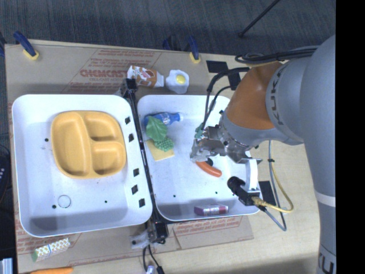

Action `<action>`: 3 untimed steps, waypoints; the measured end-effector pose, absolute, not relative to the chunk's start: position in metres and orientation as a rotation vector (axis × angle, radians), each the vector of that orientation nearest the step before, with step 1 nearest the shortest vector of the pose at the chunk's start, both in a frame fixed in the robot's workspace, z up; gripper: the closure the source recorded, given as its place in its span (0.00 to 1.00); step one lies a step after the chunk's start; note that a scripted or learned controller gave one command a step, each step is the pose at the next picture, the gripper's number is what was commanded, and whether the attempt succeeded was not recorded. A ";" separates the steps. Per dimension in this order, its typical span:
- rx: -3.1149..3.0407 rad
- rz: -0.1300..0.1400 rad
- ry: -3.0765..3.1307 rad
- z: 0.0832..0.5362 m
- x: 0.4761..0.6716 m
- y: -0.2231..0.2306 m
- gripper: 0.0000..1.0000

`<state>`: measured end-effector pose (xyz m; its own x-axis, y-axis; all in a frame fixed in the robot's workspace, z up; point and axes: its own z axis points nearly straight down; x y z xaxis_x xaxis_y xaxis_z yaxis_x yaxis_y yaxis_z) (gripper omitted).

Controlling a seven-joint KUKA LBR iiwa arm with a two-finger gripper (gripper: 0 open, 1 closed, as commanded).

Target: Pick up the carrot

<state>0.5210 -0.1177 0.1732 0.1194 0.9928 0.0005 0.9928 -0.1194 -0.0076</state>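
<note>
on the bench sit two shallow white bins, side by side. one carrot [209, 169], small and orange, lies on the floor of the right bin [177, 201], partly under the gripper [201, 153], which hangs just above its upper left end; whether the jaws are released or clenched cannot be told from this angle, and nothing shows the carrot between them. the right bin also holds one green leafy toy [156, 129], one blue bottle [166, 119] touching it from above, one yellow block [162, 149] just below the green piece, and one dark reddish tube [211, 210] near the bottom wall. the left bin [28, 204] holds one yellow divided plate [88, 142] with three compartments. beyond the bins, on the printed cardboard sheet [108, 70], stand one small brown-and-white packet [144, 76] and one pale yellow cup-like piece [178, 81]. two blue clamps [25, 44] grip the board's far edge. one yellow cable [276, 205] loops beside the arm. dark carpet [142, 10] lies past the bench.
</note>
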 end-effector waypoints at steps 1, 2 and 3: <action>-2.360 0.003 -2.070 0.255 0.485 -0.133 1.00; -2.369 0.004 -2.058 0.245 0.561 -0.072 1.00; -2.133 0.002 -2.304 0.258 0.621 -0.048 1.00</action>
<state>0.6211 -0.0480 0.2580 -0.0770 0.9970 0.0000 0.9970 0.0770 -0.0020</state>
